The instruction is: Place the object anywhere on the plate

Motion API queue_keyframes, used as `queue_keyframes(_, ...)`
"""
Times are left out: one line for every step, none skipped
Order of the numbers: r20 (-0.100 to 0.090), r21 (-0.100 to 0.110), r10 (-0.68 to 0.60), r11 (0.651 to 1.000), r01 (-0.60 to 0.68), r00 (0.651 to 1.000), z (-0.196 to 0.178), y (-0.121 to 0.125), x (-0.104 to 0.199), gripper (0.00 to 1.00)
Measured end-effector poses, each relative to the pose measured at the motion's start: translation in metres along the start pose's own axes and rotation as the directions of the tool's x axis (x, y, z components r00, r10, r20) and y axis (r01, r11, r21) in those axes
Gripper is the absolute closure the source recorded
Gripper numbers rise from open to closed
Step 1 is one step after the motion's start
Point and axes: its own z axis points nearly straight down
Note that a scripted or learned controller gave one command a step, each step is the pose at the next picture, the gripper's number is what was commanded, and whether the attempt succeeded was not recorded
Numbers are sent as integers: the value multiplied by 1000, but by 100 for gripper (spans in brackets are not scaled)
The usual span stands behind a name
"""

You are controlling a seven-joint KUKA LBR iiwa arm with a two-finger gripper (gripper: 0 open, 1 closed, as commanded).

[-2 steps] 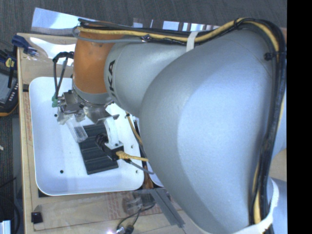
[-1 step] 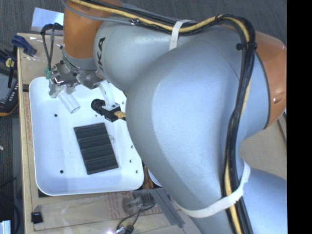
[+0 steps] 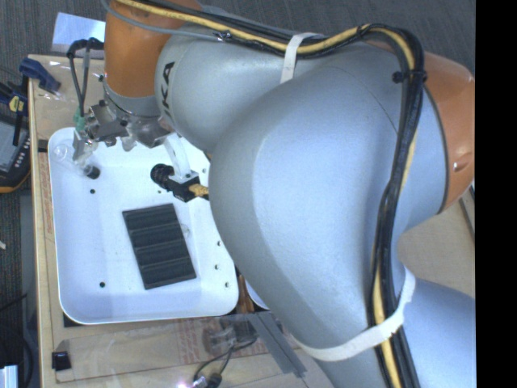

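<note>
Dark ribbed mat (image 3: pixel 159 245) lies flat in white bin (image 3: pixel 89 257), gripper (image 3: pixel 85 150) at bin's upper-left corner, apart from it; jaws' state can't be told.

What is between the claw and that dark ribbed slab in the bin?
Bare bin floor, in the camera view, save a small dark dot close by the gripper; the slab lies apart.

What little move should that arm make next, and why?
Probably carry the gripper toward the dark ribbed plate, if it holds anything, which I cannot tell. It hangs over the upper-left corner of the white bin, well apart from the plate lying mid-bin.
</note>
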Motion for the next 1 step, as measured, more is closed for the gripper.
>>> queue_keyframes(0,0,560,829,-560,829,21,2,-13,0)
